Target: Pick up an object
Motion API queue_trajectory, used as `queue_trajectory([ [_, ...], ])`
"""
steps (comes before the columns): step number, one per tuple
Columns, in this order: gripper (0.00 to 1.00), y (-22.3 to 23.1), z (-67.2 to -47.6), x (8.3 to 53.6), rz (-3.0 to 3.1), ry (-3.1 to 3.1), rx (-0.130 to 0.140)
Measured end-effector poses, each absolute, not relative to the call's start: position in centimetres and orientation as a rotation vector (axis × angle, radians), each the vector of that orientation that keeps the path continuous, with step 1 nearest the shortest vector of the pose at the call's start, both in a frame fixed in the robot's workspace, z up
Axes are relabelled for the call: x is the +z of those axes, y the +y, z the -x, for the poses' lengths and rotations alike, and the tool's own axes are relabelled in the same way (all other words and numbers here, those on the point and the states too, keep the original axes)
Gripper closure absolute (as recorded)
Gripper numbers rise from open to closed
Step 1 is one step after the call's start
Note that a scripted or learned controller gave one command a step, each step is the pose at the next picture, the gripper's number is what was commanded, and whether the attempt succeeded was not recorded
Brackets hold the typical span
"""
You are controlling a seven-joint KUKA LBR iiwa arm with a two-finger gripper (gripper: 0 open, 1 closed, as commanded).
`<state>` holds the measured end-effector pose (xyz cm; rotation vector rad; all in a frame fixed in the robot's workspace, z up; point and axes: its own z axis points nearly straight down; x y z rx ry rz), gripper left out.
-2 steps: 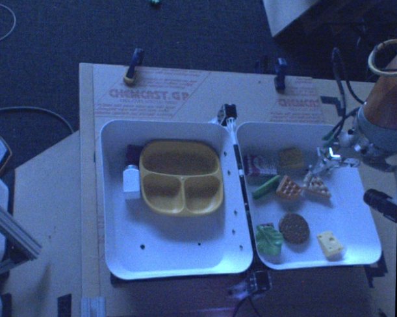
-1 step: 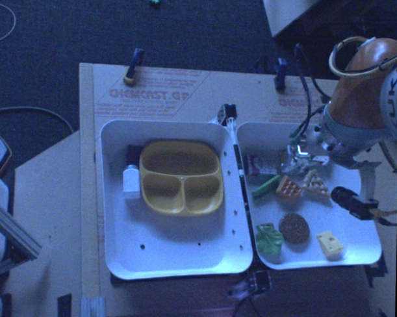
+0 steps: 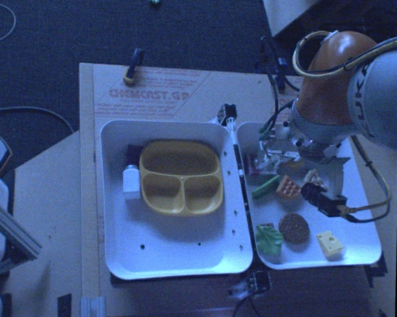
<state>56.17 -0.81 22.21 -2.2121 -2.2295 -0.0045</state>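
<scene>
My gripper (image 3: 271, 165) hangs low over the back left part of the right bin (image 3: 358, 248), under the orange wrist band. Close beside it lie a green pod-shaped piece (image 3: 265, 187) and an orange waffle-like square (image 3: 288, 188). Nearer the front lie a brown round cookie (image 3: 293, 227), a green leafy toy (image 3: 270, 238) and a yellow cheese wedge (image 3: 330, 244). A dark purple item (image 3: 249, 164) sits by the bin's left wall, just left of the gripper. The dim light and the wrist hide what lies between the fingertips.
The left bin (image 3: 175, 258) holds a yellow three-compartment plate (image 3: 181, 176), a small white bottle (image 3: 131, 181) at its left and a dark object (image 3: 133, 152) behind that. A blue-and-yellow clamp (image 3: 133, 66) sits on the board's back edge.
</scene>
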Motion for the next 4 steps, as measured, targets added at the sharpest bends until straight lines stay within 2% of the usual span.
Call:
queue_trajectory([
  [1, 1.00, 4.2, -57.7, 21.3, 2.216, -2.229, -0.005],
  [2, 1.00, 7.9, -58.7, 23.6, 2.218, -2.229, -0.008],
  [3, 1.00, 7.3, -57.8, 23.3, 2.220, -2.219, 0.005],
  [4, 1.00, 7.4, -58.2, 23.5, 2.220, -2.223, 0.000],
])
